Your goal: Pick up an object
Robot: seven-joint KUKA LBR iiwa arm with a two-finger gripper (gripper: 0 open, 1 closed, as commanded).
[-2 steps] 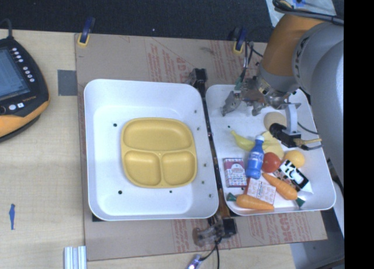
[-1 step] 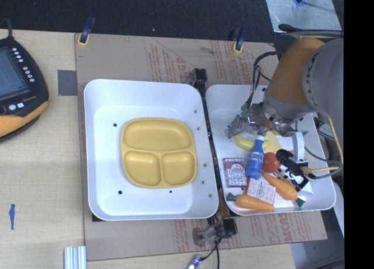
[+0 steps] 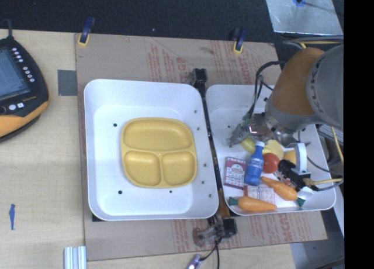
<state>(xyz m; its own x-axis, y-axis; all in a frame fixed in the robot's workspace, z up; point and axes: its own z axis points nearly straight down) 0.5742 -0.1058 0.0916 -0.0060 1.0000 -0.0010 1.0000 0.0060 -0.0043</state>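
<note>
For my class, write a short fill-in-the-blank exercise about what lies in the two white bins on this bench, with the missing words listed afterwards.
1. The yellow divided tray lies in the ___ bin.
2. The blue bottle has a ___ cap.
3. The yellow divided tray has ___ compartments.
4. The two carrots lie in the ___ bin, where the gripper is.

Missing words: left; white; three; right

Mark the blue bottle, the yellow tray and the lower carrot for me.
blue bottle (image 3: 255, 168), camera view, mid-body.
yellow tray (image 3: 158, 150), camera view, centre divider.
lower carrot (image 3: 256, 204), camera view, middle of its orange body.
</note>
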